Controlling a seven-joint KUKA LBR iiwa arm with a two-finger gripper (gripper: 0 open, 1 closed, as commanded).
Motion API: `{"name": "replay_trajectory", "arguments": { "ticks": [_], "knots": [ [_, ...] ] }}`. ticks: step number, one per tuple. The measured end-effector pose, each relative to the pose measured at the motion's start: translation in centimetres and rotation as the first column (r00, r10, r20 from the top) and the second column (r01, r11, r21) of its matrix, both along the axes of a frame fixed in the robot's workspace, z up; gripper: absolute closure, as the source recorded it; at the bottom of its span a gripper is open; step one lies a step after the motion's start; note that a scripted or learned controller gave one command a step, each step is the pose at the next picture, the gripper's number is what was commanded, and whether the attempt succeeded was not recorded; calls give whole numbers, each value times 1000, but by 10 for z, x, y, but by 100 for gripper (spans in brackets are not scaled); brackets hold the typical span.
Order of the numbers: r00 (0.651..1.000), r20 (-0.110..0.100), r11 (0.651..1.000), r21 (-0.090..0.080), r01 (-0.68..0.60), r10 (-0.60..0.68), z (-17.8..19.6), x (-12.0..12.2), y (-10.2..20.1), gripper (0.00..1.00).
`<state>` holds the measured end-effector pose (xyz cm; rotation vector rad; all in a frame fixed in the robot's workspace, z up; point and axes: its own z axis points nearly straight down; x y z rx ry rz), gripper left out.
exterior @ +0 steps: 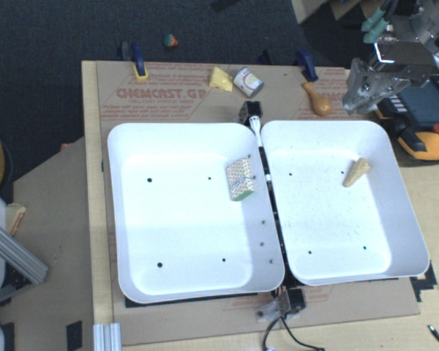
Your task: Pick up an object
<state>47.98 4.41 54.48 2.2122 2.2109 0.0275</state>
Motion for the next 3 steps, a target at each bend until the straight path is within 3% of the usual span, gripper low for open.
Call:
{"name": "replay_trajectory", "arguments": {
  "ticks": [1,2,3],
  "knots": [
    [999,-41,1000,-6,-7,6,-184,2,71,100],
    [1000,-16,1000,-5,9,-9,-147,0,-19,100],
    [999,-33,1000,-2,-13,13,-224,-3,114,100]
  ]
}}
